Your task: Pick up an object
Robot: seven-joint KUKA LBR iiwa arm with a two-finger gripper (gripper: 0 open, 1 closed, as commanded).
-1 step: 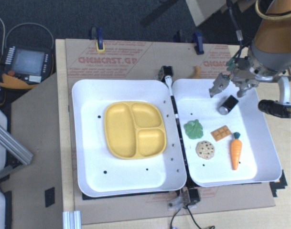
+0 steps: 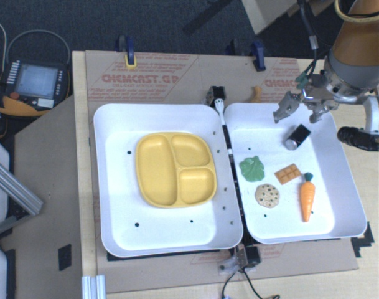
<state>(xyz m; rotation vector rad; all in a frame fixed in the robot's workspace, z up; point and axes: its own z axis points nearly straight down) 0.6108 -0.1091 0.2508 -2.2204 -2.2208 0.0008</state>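
Gripper (image 2: pixel 303 108): poised over the far edge of the right bin (image 2: pixel 345 185), two fingers spread apart, one (image 2: pixel 285 109) angled out to the left, the other (image 2: pixel 318 109) toward the right, with nothing between them. Just below it, on the bin floor and apart from the fingers: a small black-and-grey cylinder (image 2: pixel 297 136), lying tilted. Further toward the front of the same bin, below and slightly left of the gripper: a tan cracker (image 2: pixel 287 174). Left of the cracker: a green leafy piece like lettuce or broccoli (image 2: pixel 252 168). In front of these: a round chocolate-chip cookie (image 2: pixel 267 195). Right of the cookie, almost straight below the gripper: an orange carrot (image 2: pixel 307 198) with a green top, lying lengthwise, tip pointing to the front. None of the five items touches another. Well away to the gripper's left, in the left bin (image 2: pixel 114 167): a yellow divided plate (image 2: pixel 175 169) with three compartments, sitting near the middle. Both bins rest on a brown board (image 2: pixel 89 86). Farthest off, past the board's left edge: a handheld control pad (image 2: pixel 33 80) with a screen.
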